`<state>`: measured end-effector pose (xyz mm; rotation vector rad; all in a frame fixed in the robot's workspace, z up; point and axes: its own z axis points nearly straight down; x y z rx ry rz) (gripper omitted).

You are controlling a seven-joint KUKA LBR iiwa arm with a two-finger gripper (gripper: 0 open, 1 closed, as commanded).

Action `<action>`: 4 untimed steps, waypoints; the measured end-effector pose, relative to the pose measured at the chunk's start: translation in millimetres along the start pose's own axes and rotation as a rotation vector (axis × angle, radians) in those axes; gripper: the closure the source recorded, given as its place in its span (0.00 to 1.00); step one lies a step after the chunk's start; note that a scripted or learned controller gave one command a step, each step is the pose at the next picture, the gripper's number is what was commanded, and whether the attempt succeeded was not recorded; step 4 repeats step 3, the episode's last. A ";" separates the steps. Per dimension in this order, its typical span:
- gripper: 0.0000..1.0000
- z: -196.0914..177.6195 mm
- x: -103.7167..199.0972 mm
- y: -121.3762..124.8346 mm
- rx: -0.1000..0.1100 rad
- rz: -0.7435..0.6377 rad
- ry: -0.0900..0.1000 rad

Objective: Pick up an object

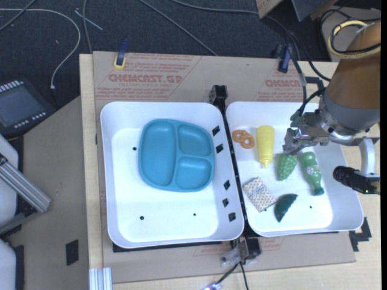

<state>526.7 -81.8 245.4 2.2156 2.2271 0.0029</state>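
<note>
In the right bin (pixel 338 219), a dark green wedge (pixel 284 205) and patterned packet (pixel 259 193) lie nearest, while the gripper (pixel 294 145), its state impossible to tell, hovers over a crowded green textured piece (pixel 286 167) beside a green bottle (pixel 311 171), risking a nudge instead of a grasp.

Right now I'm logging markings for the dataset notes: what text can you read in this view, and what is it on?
"GIGACAST" or similar, red print on the cardboard sheet behind the left bin; letters blurred, reading unsure.
Red print behind the right bin: partly hidden, unreadable.
Patterned packet: too small to read.
</note>
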 end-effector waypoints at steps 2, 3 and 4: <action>1.00 19.2 111.2 9.2 0.005 -0.001 0.002; 1.00 21.4 167.2 8.7 0.002 -0.002 0.001; 1.00 21.4 167.2 8.7 0.002 -0.002 0.001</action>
